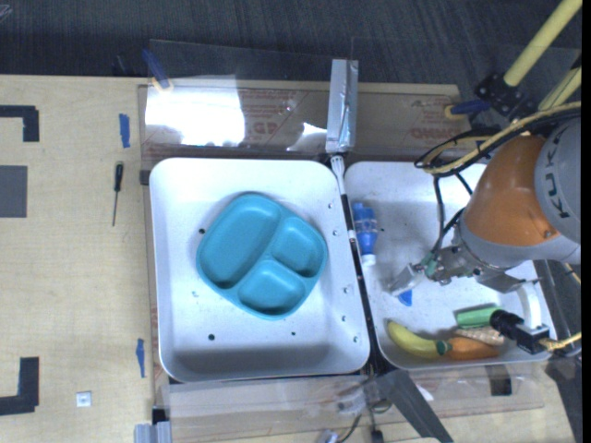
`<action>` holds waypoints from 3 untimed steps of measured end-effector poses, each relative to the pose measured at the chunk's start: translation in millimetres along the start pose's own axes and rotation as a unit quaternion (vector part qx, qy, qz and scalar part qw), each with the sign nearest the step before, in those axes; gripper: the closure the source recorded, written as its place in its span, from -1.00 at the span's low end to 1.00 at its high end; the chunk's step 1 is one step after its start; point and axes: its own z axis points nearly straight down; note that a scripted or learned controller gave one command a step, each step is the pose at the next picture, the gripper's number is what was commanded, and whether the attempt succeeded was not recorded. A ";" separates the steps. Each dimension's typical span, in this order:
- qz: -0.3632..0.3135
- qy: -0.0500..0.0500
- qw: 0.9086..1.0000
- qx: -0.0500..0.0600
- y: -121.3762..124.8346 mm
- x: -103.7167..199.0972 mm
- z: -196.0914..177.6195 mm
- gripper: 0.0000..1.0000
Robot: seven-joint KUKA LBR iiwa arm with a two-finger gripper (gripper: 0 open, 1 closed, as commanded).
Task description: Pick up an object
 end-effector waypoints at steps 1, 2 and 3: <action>0.024 -0.001 1.000 0.001 -49.0 -34.8 0.1 -1.00; 0.122 0.011 0.992 0.000 -56.2 -94.1 -1.7 -1.00; -0.100 0.003 0.995 0.004 -26.7 21.0 -4.2 -1.00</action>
